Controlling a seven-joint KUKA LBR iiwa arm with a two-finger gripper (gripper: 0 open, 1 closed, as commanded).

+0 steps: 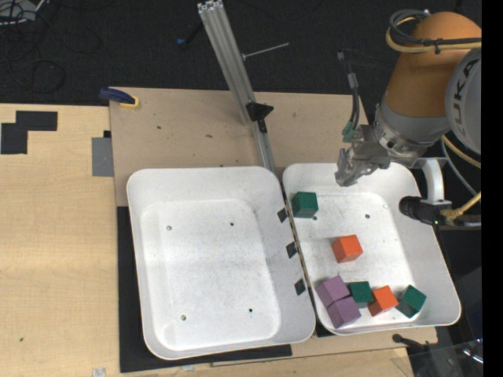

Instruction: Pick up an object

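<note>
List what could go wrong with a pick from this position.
1. The gripper sits over the far rim of the right bin, apart from every block, so closing here would likely catch nothing.
2. The green cube lies close to the bin's left wall, which could block one side of a grasp.
3. The purple blocks, the small green block and the orange block crowd together at the near edge; a grasp there may shove neighbours.

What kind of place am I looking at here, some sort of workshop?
Most likely a robotics lab set up for grasping trials. A robot arm reaches over two shallow white bins on a plywood bench, small coloured blocks lie in the right bin, and loose cables trail in the dark background.
</note>
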